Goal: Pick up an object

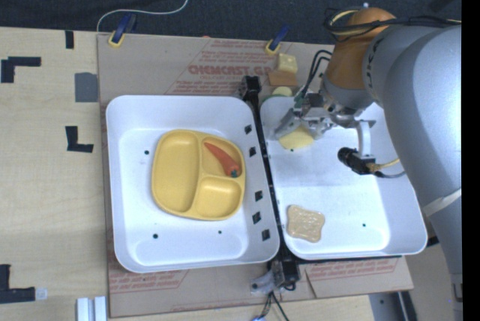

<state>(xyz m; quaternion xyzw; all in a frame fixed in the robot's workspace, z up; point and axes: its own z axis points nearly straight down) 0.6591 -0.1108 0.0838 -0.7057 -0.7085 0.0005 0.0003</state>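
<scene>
My end effector (pixel 309 117): low over the far end of the right bin (pixel 375 237), grip state not discernible. Pale yellow lump (pixel 295 139): directly beneath and a shade nearer the camera, touching or nearly so, long axis roughly across the bin. Tan flat piece (pixel 305 223): well apart, toward the near rim. Yellow divided plate (pixel 196 174) bearing a red pepper (pixel 223 156): beyond the divider, in the left bin (pixel 127 237).
</scene>
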